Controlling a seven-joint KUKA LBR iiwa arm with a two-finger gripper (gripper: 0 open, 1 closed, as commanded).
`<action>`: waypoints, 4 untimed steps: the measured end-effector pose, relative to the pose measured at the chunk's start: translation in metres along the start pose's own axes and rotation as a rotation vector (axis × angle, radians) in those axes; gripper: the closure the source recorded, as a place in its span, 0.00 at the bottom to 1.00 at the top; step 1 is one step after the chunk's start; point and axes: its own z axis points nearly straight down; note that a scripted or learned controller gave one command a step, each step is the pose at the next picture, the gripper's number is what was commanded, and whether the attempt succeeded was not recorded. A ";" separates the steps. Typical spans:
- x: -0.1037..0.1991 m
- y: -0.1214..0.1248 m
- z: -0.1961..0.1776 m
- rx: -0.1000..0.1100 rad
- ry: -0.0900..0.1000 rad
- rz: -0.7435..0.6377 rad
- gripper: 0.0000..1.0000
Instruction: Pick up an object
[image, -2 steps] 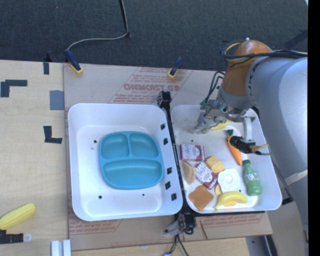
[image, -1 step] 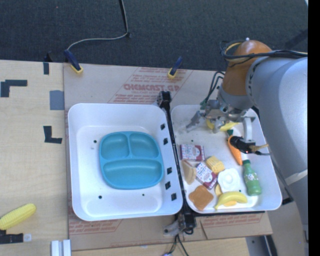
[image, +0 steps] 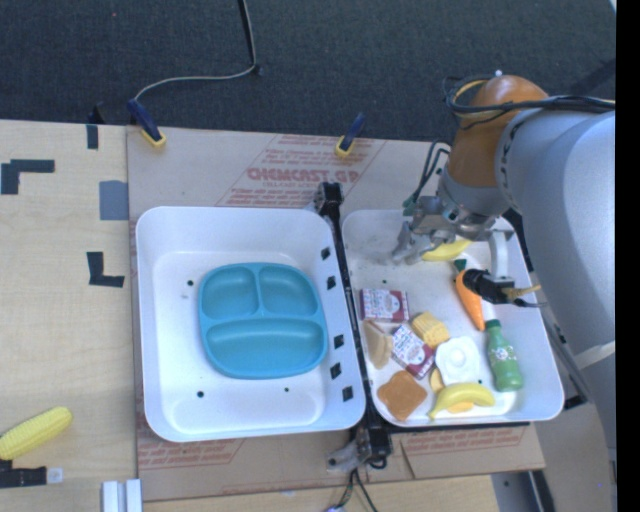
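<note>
The gripper (image: 412, 247) is low in the far part of the right bin (image: 549, 400), and I cannot tell whether it is wide or narrow. A yellow banana (image: 446, 250) lies just beside it on the right, and an orange carrot (image: 468, 298) lies nearer. At the near edge of this bin are a green bottle (image: 503, 355) and a second banana (image: 462, 398). The left bin (image: 160, 250) holds a blue divided plate (image: 264, 319). A yellow corn cob (image: 34, 432) lies on the tabletop (image: 50, 320) at the near left.
</note>
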 end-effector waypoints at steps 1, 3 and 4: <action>0.000 0.000 0.000 0.000 0.000 0.000 0.00; 0.000 0.000 -0.009 0.001 -0.001 0.000 0.00; 0.000 -0.001 -0.019 0.002 -0.001 0.000 1.00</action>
